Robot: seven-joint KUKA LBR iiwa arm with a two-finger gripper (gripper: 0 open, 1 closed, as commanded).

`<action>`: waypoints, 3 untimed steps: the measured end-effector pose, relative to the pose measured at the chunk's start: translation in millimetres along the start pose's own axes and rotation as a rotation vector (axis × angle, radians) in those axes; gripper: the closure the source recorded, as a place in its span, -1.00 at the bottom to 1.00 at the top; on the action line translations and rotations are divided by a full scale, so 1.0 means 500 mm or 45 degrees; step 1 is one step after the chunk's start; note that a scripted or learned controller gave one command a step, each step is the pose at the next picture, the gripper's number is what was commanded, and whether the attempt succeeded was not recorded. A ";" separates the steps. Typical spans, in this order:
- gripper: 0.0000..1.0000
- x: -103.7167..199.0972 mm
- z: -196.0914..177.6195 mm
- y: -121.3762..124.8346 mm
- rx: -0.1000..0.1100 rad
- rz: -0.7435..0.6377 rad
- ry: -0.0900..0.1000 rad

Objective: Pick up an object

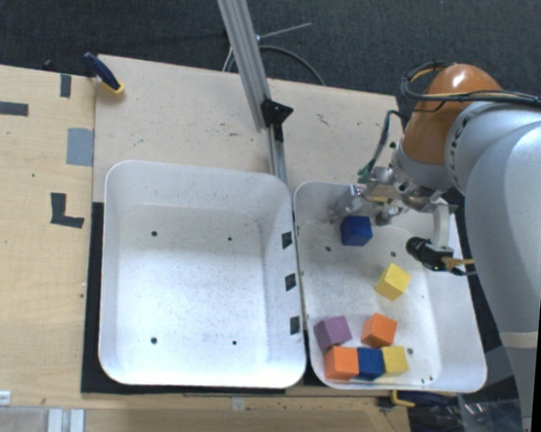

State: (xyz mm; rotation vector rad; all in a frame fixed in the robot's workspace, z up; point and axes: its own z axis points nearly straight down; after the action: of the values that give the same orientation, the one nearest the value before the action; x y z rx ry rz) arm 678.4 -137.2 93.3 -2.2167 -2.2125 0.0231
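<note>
- The arm reaches in from the right, its orange band above the wrist, and the end effector (365, 206) sits low over the far end of the right bin (447, 353).
- A blue cube (356, 231) lies directly below the end effector, touching or very nearly touching its tip; whether the cube is between the fingers cannot be told, nor whether the end effector is open or closed.
- A yellow cube (393, 281) lies alone near the middle of the right bin, apart from the blue cube.
- At the near end of that bin a cluster is packed together: a purple cube (332, 331), an orange cube (379, 330), another orange block (340, 362), a small blue block (371, 362) and a yellow block (395, 360).
- The left bin (195, 274) sits just beside the right one on the desk (167, 107).
- A blue and yellow clamp-like item (104, 72) lies at the far left corner of the desk.
</note>
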 end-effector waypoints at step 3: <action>1.00 0.019 -0.014 -0.101 -0.018 -0.006 0.006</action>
State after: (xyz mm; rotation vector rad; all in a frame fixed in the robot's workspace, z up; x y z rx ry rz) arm 628.1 -127.5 101.0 -2.2166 -2.2222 0.0029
